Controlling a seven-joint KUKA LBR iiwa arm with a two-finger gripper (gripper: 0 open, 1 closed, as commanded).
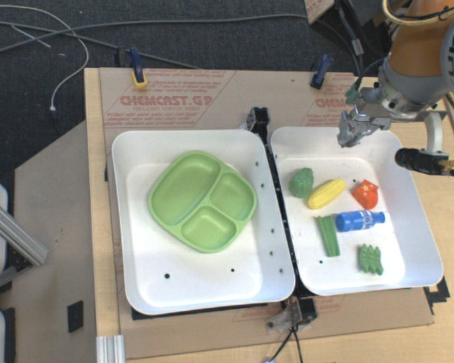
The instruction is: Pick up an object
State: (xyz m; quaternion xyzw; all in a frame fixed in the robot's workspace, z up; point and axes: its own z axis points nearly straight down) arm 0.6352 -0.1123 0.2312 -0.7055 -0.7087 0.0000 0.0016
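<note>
claw [353, 137]: nothing held; finger spread cannot be told.
corn [326, 193]: just below claw; judged light, rigid, slick; best gripped across middle.

Bench [212, 100]: cardboard-topped. Two white bins directly on it, side by side, touching: left bin [136, 278], right bin [416, 225]. Clamps [138, 74] at far edge.

One fixed camera looks down, apparently moderately near, on both bins [129, 203].
</note>
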